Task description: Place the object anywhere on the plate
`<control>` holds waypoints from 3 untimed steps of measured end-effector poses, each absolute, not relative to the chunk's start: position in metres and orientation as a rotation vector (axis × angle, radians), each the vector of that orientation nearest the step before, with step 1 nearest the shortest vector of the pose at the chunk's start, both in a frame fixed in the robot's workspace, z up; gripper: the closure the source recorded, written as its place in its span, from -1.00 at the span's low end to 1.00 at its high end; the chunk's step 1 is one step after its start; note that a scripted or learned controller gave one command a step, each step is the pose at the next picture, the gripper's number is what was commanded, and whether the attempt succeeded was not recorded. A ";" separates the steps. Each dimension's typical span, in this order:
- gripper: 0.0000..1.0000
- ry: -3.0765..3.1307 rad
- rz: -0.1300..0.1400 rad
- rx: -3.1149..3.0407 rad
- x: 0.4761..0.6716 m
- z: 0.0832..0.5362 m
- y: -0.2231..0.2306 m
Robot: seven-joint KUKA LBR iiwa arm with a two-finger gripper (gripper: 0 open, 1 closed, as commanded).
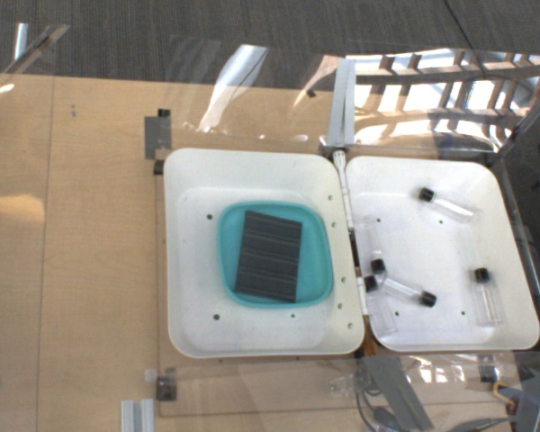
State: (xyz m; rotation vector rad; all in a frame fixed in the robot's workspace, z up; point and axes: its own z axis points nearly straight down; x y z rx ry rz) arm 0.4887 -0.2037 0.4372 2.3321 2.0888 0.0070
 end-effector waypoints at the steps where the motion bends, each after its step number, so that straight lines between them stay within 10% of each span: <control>1: -1.00 1.874 0.003 2.517 0.489 0.272 -0.189; 2: -1.00 1.769 0.007 2.592 0.489 0.091 -0.163; 3: -1.00 1.553 0.013 2.722 0.489 0.382 -0.124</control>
